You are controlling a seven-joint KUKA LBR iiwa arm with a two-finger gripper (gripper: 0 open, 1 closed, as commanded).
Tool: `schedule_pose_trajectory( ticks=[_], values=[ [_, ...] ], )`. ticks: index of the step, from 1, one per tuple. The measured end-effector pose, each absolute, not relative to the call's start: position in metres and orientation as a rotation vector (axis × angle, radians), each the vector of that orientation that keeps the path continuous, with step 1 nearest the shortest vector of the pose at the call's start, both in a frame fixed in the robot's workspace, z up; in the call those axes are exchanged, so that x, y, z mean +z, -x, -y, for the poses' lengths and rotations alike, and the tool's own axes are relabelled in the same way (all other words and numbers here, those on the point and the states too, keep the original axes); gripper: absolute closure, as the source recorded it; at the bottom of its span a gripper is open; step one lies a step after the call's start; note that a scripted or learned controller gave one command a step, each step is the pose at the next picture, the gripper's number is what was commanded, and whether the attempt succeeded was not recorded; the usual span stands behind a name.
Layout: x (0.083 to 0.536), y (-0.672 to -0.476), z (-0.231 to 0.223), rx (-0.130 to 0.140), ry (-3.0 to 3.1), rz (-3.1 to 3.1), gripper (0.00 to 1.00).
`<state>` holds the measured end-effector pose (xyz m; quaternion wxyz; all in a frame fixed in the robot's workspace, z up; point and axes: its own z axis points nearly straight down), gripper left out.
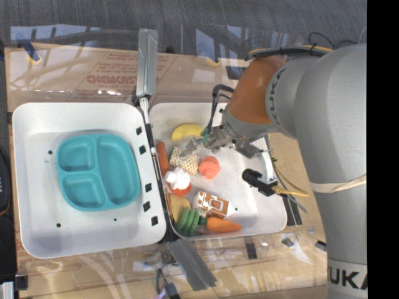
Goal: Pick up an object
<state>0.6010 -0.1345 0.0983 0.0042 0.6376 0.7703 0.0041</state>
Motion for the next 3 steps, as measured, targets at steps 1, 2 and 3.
schedule_pose_trajectory(
  ticks=[1,2,3],
  values=[
    [0.097,-0.661,0.125,0.008,-2.051,-2.369,0.0],
    [0.107,-0.661,0.124,0.007,-2.048,-2.379,1.0],
    [0.229,-0.641,0.063,-0.002,-2.298,-2.143,1.0]
  ],
)
